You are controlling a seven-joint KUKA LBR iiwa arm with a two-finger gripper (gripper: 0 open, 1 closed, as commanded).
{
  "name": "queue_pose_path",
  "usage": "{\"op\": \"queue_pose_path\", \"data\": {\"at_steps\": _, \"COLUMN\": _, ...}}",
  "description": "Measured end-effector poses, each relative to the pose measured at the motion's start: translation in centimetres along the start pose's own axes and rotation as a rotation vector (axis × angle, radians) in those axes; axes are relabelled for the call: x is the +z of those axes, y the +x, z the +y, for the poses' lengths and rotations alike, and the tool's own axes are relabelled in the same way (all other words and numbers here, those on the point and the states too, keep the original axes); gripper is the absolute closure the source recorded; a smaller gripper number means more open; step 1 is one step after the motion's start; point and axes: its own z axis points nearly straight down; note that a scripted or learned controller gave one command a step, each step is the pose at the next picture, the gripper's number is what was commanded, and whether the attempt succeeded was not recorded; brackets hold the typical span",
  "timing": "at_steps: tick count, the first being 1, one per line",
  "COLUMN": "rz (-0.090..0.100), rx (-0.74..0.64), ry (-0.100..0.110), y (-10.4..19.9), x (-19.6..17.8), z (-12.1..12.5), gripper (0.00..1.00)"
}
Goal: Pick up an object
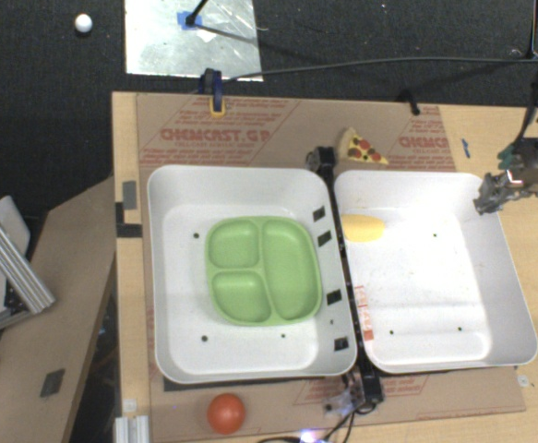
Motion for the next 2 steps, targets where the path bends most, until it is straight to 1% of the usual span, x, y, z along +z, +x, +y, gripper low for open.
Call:
{"op": "queue_pose_path", "data": {"at_steps": 1, "rz": 0.003, "rx": -0.005, "ry": 0.003, "y": 5.6, "x": 0.0, "z": 1.6, "gripper": 1.0}}
{"op": "queue_pose_path", "data": {"at_steps": 2, "rz": 0.003, "rx": -0.005, "ry": 0.004, "y": 10.2, "x": 0.3, "z": 3.2, "gripper": 1.0}}
